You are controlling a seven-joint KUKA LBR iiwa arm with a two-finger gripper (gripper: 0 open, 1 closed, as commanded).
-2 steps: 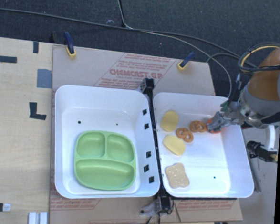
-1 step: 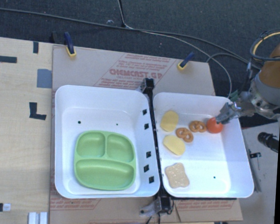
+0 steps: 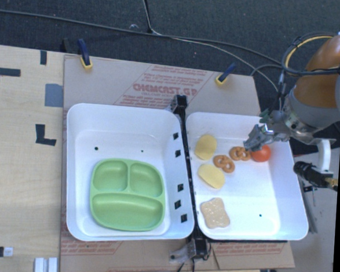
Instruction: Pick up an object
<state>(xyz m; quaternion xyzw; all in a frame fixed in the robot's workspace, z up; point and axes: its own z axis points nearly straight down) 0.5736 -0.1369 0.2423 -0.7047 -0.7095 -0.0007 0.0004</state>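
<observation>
The right bin (image 3: pixel 280 224) holds several food items. A red tomato (image 3: pixel 263 155) lies near its far right wall, with a brown pretzel (image 3: pixel 238 153) just left of it. My gripper (image 3: pixel 255 141) hangs low directly over the spot between these two, touching or nearly touching the tomato's upper left side. A second pretzel (image 3: pixel 224 162) sits further left. Two yellow pieces lie nearby, one round (image 3: pixel 205 146) and one oval (image 3: pixel 212 176). A tan cracker (image 3: pixel 215 213) rests toward the bin's near edge.
The left bin (image 3: pixel 81 120) holds a green divided plate (image 3: pixel 128 193). A black divider (image 3: pixel 181 162) runs between the bins. The arm's orange band (image 3: pixel 329 53) rises at the far right, and black cables cross behind the bins.
</observation>
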